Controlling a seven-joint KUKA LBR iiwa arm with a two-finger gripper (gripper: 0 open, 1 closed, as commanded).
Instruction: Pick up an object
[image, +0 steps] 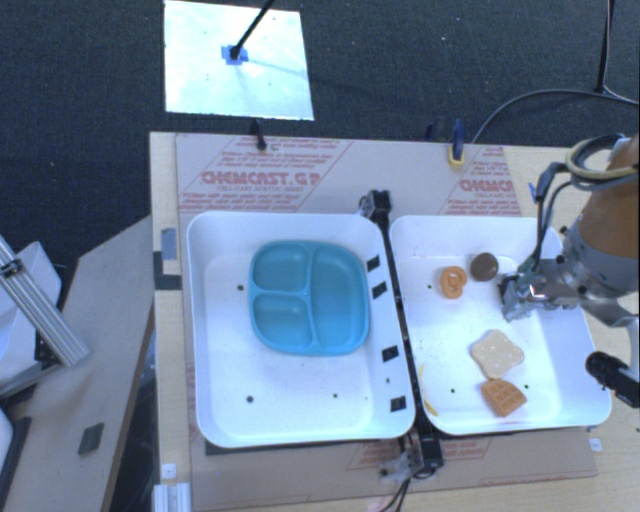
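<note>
The right bin (560, 400) holds a small orange ring-shaped piece (452, 282), a brown round piece (484, 266), a pale toast-like slice (497, 353) and an orange-brown waffle piece (503, 397). My gripper (517, 299) hangs low over the right bin, just right of the brown round piece and above the pale slice. Nothing shows between its fingers.
The left bin (225, 400) holds a blue divided plate (306, 298). A black divider with clips (392, 320) runs between the bins. Cables loop above the arm at the right. A metal frame piece (40, 310) lies off the bench at the left.
</note>
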